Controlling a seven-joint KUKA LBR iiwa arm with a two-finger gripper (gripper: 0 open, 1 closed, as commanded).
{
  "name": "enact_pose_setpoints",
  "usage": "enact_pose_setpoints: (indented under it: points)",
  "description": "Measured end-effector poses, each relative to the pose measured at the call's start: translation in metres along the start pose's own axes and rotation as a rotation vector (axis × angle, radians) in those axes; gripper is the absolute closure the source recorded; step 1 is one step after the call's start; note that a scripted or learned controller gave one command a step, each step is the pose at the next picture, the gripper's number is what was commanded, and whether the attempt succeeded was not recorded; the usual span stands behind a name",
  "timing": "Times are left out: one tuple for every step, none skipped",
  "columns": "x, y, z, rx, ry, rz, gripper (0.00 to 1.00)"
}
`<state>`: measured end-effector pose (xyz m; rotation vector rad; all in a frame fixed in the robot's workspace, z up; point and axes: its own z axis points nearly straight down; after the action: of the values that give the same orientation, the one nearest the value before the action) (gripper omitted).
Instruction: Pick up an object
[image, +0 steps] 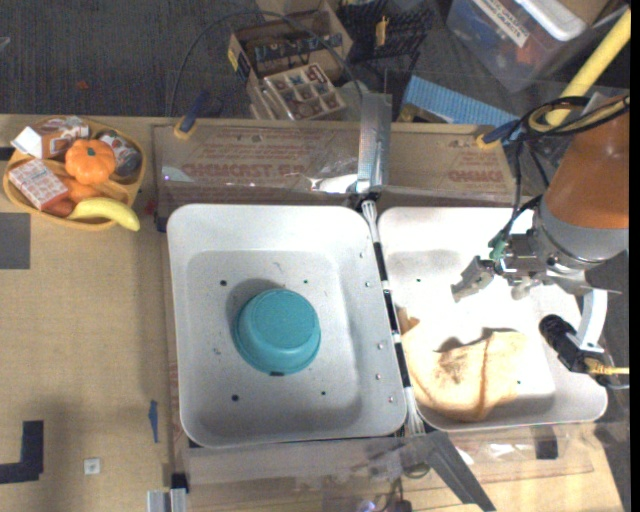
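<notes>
Resting upside down near the middle of the left bin (200, 240): a round teal bowl (279, 330), smooth and matte, rim down, with no long axis to speak of. Lying flat in the right bin (430, 235): a limp tan cloth (480, 372) with dark stains, long axis running left to right. Hovering above the right bin, jaws (495, 280) spread and pinching nothing.
</notes>
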<state>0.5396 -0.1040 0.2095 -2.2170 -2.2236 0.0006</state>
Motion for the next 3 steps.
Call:
enact_pose_setpoints:
  points:
    - [-0.04,-0.05,0.116,-0.005,-0.002,-0.007,0.0]
    - [-0.043,-0.05,0.106,-0.008,-0.004,-0.002,1.0]
    - [-0.028,-0.033,0.072,-0.004,-0.003,-0.304,1.0]
